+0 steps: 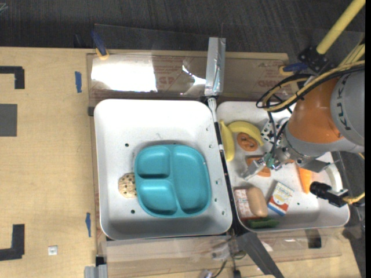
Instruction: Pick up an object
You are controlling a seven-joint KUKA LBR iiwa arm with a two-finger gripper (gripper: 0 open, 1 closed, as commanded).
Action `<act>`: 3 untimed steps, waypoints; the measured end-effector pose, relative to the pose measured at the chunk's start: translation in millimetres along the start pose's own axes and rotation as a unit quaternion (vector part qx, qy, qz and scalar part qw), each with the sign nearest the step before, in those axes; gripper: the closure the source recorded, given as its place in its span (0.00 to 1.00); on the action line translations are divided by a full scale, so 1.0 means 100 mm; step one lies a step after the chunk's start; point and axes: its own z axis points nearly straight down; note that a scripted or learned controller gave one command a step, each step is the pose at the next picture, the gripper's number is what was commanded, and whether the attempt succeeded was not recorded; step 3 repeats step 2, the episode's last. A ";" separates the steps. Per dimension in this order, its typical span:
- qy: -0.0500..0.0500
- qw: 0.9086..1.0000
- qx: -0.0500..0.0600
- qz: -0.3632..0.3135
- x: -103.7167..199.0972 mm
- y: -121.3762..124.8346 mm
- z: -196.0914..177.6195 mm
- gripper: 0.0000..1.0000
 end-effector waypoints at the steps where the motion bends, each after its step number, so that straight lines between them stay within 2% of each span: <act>1: -0.001 1.000 -0.001 0.002 0.00 0.00 -0.09 1.00; 2: 0.001 0.999 0.001 -0.053 0.18 0.14 -0.97 1.00; 3: 0.001 0.999 0.001 -0.053 0.18 0.14 -0.97 1.00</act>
